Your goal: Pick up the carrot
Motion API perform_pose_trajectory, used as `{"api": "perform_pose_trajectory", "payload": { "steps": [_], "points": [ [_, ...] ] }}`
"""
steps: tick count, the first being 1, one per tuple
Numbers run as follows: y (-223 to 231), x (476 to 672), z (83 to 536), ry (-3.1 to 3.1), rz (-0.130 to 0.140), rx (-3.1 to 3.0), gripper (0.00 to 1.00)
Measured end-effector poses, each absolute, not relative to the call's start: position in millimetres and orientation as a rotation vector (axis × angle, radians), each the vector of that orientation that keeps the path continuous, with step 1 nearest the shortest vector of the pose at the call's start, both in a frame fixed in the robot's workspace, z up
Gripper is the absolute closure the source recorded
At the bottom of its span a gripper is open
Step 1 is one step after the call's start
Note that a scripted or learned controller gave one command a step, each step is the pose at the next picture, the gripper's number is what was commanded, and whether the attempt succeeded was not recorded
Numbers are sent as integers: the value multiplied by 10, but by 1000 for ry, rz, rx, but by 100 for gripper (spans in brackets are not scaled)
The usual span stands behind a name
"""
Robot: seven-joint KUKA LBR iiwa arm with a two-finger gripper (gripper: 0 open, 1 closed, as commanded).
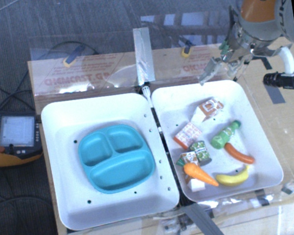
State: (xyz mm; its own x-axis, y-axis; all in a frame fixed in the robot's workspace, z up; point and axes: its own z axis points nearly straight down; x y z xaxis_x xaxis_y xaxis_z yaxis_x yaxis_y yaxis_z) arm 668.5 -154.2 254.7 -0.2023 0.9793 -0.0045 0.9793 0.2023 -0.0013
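Gripper (222, 69) above bin rim (197, 85)

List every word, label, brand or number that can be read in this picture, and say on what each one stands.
No text reads clearly.
Cardboard sheet behind the bins: red printed lettering, mirrored and blurred, not readable.
Small cartons in the right bin: printed labels, too small to read.
Handheld pendant at left: lit screen, nothing readable.

Both white bins (56, 171) look like smooth, slightly glossy plastic; the blue tray (117, 157) is matt plastic, and the carrot (200, 173) and banana (232, 177) shine like toys.
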Motion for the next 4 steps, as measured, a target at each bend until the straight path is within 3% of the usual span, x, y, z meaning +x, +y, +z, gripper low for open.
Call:
{"api": "perform_pose_trajectory", "payload": {
  "steps": [1,2,3,4],
  "points": [
    [-1466,6685,2263,2300,-2,2141,0],
    [-1488,6192,1479,2324,-3,2115,0],
    [-1349,5306,1088,2261,-4,2187,0],
    [-1769,5486,959,2152,36,2305,0]
  ]
}}
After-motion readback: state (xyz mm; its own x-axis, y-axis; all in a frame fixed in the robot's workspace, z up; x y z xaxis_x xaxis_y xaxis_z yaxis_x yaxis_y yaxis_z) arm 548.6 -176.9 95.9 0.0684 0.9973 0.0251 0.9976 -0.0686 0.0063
